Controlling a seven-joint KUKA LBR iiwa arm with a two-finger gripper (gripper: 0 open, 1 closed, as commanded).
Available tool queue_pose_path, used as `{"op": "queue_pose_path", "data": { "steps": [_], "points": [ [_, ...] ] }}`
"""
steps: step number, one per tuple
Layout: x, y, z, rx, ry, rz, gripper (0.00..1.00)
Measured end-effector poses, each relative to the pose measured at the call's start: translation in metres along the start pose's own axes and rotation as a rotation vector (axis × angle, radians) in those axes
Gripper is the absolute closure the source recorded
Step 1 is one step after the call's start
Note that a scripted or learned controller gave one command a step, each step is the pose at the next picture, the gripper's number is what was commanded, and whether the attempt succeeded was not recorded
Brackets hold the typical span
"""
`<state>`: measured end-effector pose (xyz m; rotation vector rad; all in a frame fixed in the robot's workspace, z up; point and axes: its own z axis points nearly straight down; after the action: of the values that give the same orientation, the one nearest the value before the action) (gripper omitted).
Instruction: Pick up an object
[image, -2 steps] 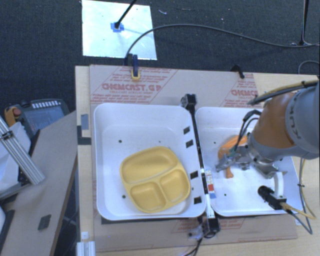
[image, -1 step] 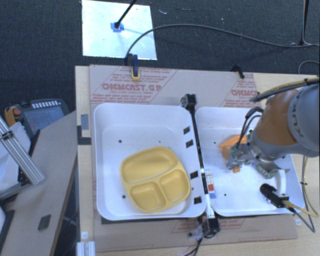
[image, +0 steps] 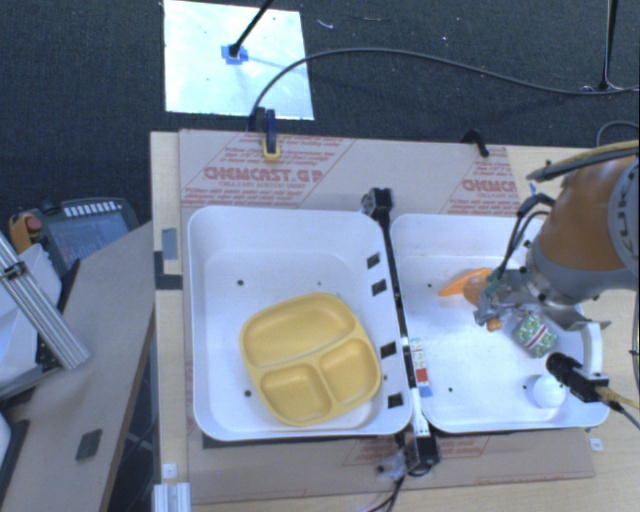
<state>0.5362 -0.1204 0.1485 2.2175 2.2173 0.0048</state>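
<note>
While the gripper (image: 492, 305) hangs in the right bin (image: 450, 395), an orange object (image: 462, 284) lies just left; finger state I cannot tell.

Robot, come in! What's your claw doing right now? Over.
Claw low in right bin, grip hidden. Orange thing and green-patterned thing right beside it. White ball near front. Yellow tray in left bin.
</note>
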Motion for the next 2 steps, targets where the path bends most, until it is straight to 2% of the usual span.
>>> {"op": "queue_pose_path", "data": {
  "steps": [1,2],
  "points": [
    [-0.007,-0.006,-0.053,-0.001,0.000,0.000,1.00],
    [-0.007,-0.005,-0.074,0.002,0.001,-0.004,1.00]
  ]
}}
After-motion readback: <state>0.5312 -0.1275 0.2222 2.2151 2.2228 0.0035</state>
